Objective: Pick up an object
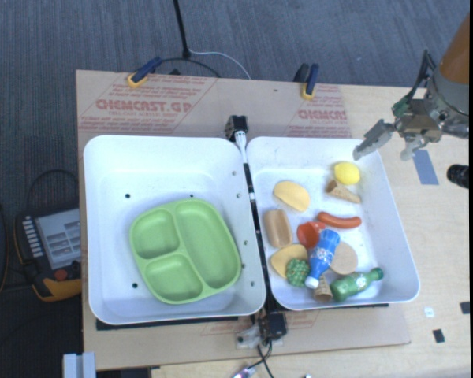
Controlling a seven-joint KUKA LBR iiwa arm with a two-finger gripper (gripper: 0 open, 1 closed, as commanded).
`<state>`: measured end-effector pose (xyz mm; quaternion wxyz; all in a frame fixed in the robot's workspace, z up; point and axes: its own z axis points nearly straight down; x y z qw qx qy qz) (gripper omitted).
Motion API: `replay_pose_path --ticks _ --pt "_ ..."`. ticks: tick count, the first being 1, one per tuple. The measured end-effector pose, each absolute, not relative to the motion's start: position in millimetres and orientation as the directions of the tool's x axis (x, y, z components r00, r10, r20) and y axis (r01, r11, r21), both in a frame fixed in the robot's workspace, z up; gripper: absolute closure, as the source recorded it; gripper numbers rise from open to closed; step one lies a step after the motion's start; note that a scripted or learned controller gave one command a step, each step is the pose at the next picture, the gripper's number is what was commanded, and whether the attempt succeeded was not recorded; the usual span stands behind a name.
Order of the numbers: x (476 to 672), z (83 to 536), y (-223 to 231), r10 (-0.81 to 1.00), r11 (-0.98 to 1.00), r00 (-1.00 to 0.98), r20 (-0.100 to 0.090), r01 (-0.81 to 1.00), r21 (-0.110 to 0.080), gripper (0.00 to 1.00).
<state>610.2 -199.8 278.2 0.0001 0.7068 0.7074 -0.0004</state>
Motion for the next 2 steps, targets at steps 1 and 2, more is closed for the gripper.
replay_pose_path --ticks 1,2 --pt "581.9 132 -202 1.000 0.028 -0.028 0.001 1.000 -0.005 0.00" --pt "550.0 97 -117 1.000 0.031 -0.031 -0.001 1.000 -0.001 0.00"
